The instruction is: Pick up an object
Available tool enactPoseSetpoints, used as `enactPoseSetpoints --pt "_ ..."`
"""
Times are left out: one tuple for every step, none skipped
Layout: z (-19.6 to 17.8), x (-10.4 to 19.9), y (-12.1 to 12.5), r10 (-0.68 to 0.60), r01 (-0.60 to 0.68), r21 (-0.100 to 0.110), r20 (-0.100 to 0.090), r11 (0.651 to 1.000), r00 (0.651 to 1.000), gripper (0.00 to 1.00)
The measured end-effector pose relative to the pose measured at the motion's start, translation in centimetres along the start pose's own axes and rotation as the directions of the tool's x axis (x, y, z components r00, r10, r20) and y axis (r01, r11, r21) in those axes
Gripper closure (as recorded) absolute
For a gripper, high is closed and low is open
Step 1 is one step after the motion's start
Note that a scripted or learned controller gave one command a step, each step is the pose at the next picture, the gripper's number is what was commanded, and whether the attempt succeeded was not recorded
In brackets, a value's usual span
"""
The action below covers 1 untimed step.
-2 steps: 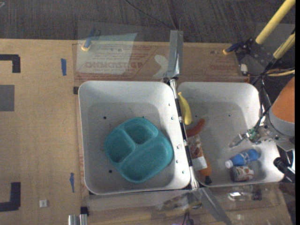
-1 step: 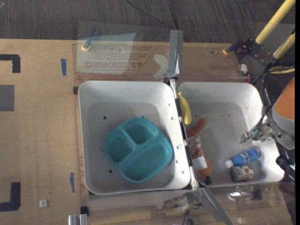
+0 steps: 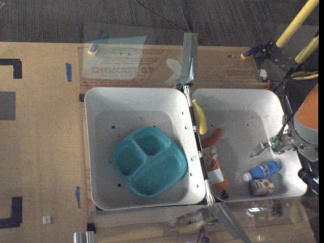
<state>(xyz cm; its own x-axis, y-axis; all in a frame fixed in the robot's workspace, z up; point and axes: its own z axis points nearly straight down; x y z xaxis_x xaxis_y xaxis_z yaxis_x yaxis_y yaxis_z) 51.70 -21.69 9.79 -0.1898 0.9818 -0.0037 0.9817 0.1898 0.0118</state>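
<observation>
The right bin [image 3: 243, 108] holds a yellow banana [image 3: 200, 117] against its left wall. Below the banana lie a reddish sausage [image 3: 211, 137] and a brown-labelled bottle [image 3: 215, 171] along the same wall. A small blue bottle with a white cap [image 3: 262, 171] and a short brown can [image 3: 261, 187] lie at the bin's front right. My gripper [image 3: 271, 146] hangs over the right side of this bin, just above and behind the blue bottle, and touches none of the objects. The grey arm with its orange band [image 3: 310, 110] comes in from the right edge.
The left bin [image 3: 101, 105] holds a teal divided plate [image 3: 149, 161]. A metal divider [image 3: 188, 65] runs between the bins at the back. Yellow-handled tools [image 3: 298, 19] and cables lie at the back right. The wooden bench [image 3: 40, 135] stretches to the left.
</observation>
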Motion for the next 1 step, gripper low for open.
enactPoseSetpoints --pt "0.92 2.97 -2.94 0.177 -0.177 0.001 0.003 0.984 0.984 0.00"
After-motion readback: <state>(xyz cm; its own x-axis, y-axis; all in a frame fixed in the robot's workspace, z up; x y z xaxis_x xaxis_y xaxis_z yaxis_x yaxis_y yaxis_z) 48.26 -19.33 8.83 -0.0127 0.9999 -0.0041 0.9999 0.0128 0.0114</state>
